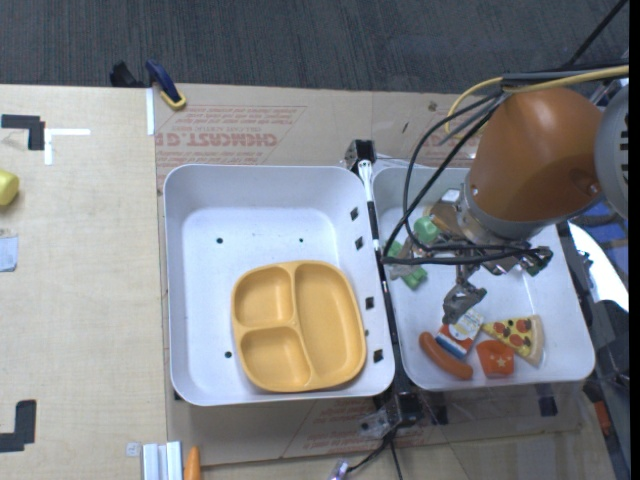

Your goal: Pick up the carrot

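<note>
At the far left edge of the frame a small yellow object (6, 188) lies on the bench, and a blue clamp (165, 83) sits at the upper left, just above the left bin (200, 183). That bin holds a yellow divided plate (298, 325) in its lower half. Right of the divider, the right bin (415, 318) carries the toy food. Green pieces (427, 230) lie near its upper left. Along its lower edge I take the long orange-red piece to be the carrot (445, 356), lying flat and slanting down to the right; it could also pass for a sausage. Just above it the gripper (465, 306) hangs over a small white, blue and red item (458, 336). Whether the claw is apart or together cannot be told from this angle, and nothing is visibly held. Further right lie an orange chunk (497, 359) and a pizza slice (520, 334), both close by, under the arm's orange band (535, 153). The carrot is probably light, stiff, smooth plastic, so it may roll or slip. The best hold is across its narrow width at mid-length, clear of the neighbouring items.
</note>
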You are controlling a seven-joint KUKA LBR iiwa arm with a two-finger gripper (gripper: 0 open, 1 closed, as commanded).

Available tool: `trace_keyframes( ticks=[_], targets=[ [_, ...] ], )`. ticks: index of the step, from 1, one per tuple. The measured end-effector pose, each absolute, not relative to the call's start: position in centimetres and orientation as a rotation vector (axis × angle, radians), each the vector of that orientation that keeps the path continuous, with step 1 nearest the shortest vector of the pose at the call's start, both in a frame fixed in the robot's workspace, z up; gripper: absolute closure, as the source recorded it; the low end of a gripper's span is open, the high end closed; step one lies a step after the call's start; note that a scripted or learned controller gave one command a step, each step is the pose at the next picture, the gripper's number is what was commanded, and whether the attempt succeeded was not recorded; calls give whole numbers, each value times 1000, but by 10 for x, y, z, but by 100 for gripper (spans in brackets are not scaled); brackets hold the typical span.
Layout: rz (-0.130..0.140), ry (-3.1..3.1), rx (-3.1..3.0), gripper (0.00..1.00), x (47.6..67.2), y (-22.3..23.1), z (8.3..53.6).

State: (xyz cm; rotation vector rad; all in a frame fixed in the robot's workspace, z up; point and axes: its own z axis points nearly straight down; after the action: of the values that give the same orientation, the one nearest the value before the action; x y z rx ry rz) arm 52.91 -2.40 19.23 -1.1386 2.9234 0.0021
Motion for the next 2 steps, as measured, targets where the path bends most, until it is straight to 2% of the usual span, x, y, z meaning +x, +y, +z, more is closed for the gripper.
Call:
trace_keyframes(
  ticks=[1, 2],
  targets=[
    [1, 3002, -912, 0, 509, 37, 192],
    [2, 3015, -872, 0, 506, 101, 135]
  ],
)
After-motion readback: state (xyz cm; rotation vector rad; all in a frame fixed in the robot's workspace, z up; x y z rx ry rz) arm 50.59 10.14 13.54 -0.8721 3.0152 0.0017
